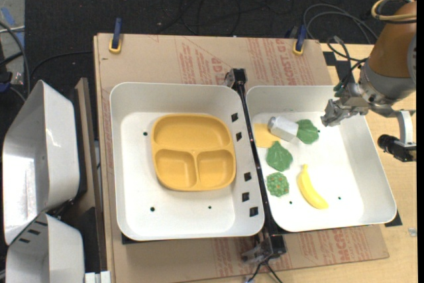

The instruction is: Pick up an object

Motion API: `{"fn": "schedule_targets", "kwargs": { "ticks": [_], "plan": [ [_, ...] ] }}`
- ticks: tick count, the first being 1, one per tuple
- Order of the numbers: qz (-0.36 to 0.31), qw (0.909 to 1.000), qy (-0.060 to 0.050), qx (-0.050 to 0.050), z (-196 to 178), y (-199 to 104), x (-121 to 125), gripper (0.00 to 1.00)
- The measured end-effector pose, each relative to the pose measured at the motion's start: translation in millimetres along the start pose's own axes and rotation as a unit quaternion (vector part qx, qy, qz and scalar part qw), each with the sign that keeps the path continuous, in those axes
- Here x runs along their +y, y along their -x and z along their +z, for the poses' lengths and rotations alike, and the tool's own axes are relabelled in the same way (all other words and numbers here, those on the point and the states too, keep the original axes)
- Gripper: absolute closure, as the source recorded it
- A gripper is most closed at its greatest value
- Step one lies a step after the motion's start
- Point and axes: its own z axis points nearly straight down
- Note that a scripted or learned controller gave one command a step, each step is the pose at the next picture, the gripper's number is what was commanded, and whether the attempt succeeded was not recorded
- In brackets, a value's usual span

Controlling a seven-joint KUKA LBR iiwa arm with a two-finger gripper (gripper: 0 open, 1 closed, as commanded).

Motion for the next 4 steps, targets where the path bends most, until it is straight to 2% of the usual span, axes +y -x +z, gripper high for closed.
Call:
{"fn": "schedule_targets", "kwargs": {
  "ticks": [2, 4],
  "plan": [
    [0.000, 1.0000, 0.000, 0.000, -117.3, -5.0, 5.7, 1.00],
    [-0.002, 1.0000, -0.003, 0.001, -101.8, -102.7, 24.2, 1.00]
  ]
}}
